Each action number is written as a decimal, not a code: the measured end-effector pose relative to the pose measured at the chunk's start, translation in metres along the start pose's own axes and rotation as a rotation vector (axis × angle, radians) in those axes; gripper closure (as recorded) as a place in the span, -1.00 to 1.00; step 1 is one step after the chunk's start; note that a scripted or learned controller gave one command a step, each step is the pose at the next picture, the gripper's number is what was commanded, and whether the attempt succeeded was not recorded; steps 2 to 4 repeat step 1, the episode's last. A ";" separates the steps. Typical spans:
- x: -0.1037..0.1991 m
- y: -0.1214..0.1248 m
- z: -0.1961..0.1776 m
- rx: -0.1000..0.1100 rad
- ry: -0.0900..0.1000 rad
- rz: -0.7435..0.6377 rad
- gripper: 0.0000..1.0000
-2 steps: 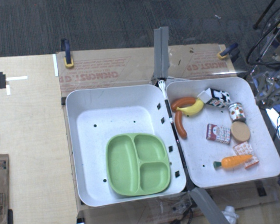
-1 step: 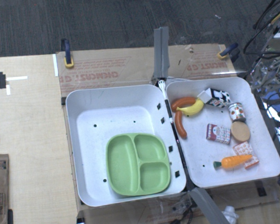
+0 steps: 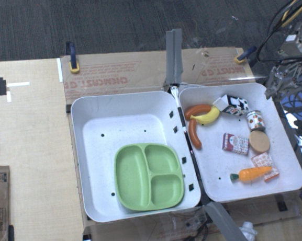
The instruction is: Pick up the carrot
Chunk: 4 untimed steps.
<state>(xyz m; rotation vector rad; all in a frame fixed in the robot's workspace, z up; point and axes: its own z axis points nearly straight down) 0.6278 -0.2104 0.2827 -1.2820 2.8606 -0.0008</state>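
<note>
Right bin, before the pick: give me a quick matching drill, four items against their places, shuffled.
Items:
1. carrot
2. banana
3. green divided plate
4. small can

Places:
A. left bin, near its front edge
B. right bin, front, beside a small red-patterned packet
C. right bin, toward the right wall, just behind a round tan disc
D. right bin, back left, lying against the sausages

Pairs: 1-B, 2-D, 3-A, 4-C
</note>
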 end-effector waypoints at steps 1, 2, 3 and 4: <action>-0.003 -0.020 -0.101 0.000 0.000 -0.163 1.00; -0.003 -0.020 -0.101 0.000 0.000 -0.163 1.00; -0.003 -0.020 -0.101 0.000 0.000 -0.163 1.00; -0.003 -0.020 -0.101 0.000 0.000 -0.163 1.00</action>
